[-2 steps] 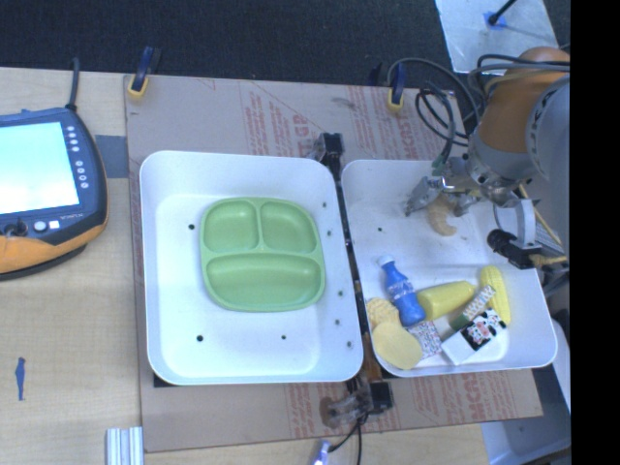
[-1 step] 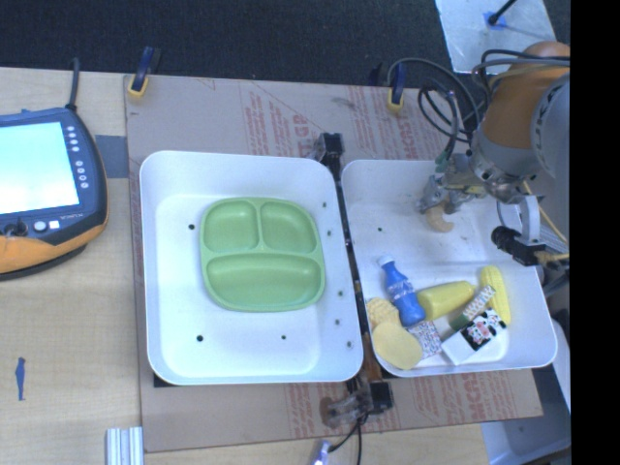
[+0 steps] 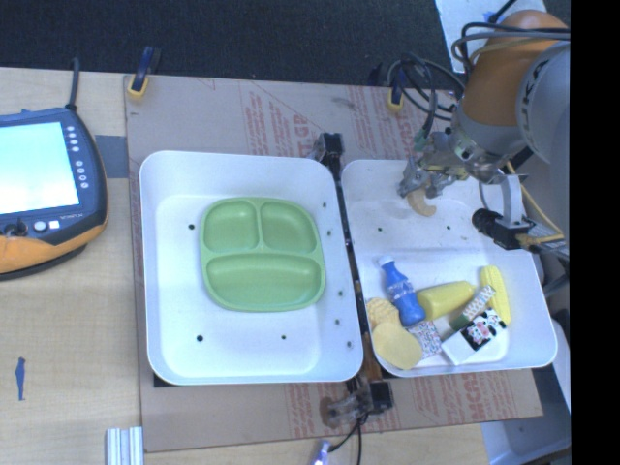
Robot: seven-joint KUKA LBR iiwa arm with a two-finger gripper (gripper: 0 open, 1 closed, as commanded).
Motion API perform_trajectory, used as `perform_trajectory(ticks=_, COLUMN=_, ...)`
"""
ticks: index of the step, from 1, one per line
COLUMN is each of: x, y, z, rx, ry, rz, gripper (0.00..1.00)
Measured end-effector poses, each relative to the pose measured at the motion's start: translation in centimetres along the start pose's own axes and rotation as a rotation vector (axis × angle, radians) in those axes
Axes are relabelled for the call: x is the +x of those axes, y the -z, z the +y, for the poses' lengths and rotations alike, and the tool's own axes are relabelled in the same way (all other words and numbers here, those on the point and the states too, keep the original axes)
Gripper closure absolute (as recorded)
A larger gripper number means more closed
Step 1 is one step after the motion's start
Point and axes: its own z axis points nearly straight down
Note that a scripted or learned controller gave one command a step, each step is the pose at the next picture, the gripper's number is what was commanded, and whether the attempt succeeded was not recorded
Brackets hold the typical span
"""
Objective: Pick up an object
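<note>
My gripper (image 3: 426, 180) hangs over the far part of the right bin (image 3: 513, 356). A small tan curved piece (image 3: 422, 203) shows just below its tip; whether the piece is gripped or lies on the bin floor cannot be told. At the near end of the same bin lies a cluster: a blue bottle (image 3: 400, 292), a yellow block (image 3: 446, 298), a yellow banana-like piece (image 3: 495, 292), pale yellow round pieces (image 3: 392, 337) and a black and white toy (image 3: 481, 330). A green divided plate (image 3: 262, 255) rests in the left bin (image 3: 170, 260).
A teach pendant (image 3: 44, 187) lies on the bench at the left. Black cables (image 3: 426, 80) loop behind the right bin. A black clamp (image 3: 330, 146) sits between the bins at the far edge. A yellow clip (image 3: 139, 83) holds the cardboard's far left corner.
</note>
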Motion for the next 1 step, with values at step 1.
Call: perform_trajectory(ticks=1, x=7.27, y=6.20, z=-1.73, rx=0.001, ry=0.001, rz=0.001, gripper=1.00)
